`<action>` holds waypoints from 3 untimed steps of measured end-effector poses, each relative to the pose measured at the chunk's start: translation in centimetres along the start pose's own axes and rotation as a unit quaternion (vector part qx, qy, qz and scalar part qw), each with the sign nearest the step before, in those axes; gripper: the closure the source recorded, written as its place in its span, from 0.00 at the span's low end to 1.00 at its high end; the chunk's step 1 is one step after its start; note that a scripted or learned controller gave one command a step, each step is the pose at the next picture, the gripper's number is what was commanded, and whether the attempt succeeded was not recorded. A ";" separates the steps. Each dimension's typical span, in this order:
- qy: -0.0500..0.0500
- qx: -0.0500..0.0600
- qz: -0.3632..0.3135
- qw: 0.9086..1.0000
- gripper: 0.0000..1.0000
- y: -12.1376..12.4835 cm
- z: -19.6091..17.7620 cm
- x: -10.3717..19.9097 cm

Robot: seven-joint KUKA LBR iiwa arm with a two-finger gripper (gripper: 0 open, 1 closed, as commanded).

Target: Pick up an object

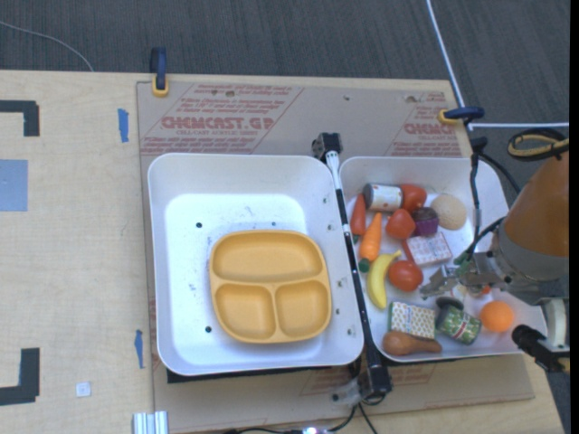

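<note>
Over the right white bin's (484,174) right edge, the grey-and-orange arm's gripper (457,278) hangs low among the toys; I cannot tell whether it grips anything. Just beside it sit a round orange fruit (497,316) and a dark green can (458,325), likely targets. Leftward, 1 yellow divided plate (270,285) lies in the left white bin (172,242).

Brown board (226,116) under white bins: red print "CHEMCAST GP" at left, top way up. Same red print again on board at right, near blue clamp (461,114), partly hidden. Smaller lines too tiny to read.
</note>
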State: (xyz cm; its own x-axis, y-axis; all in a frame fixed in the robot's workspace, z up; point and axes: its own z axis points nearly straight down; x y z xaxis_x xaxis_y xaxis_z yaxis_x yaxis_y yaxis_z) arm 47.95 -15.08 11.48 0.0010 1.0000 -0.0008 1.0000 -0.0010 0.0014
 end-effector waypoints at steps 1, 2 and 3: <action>-0.004 -0.004 0.002 1.000 0.00 0.2 2.4 3.8; -0.007 -0.010 0.003 1.000 1.00 0.5 1.3 3.5; 0.001 0.000 -0.001 1.000 1.00 0.1 -7.0 8.8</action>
